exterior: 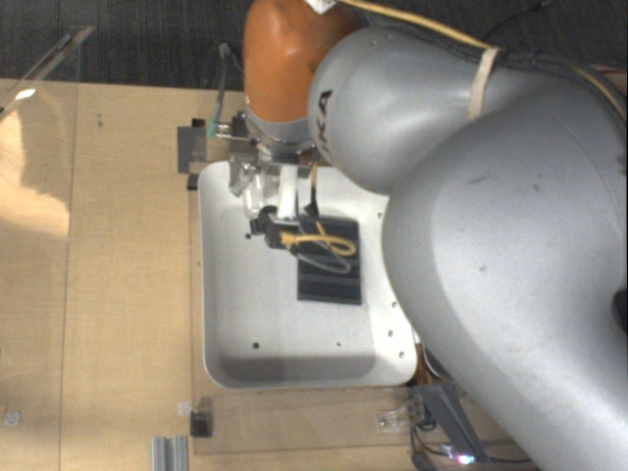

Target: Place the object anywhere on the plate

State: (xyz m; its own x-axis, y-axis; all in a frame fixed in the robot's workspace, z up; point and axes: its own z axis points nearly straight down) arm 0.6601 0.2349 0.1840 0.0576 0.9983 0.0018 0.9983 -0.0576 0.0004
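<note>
I judge placement outstanding: two-finger gripper (265,199) hangs over shallow white bin (255,312), beside flat black ribbed slab (329,278); its grip I cannot tell.

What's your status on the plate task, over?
Pincer low over white bin's upper-left corner. Task items unconfirmed. Arm's bulk covers bin's right side.

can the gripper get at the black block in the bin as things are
Probably yes: the gripper hangs over the white bin just beside the black block, with no other thing between them.
</note>
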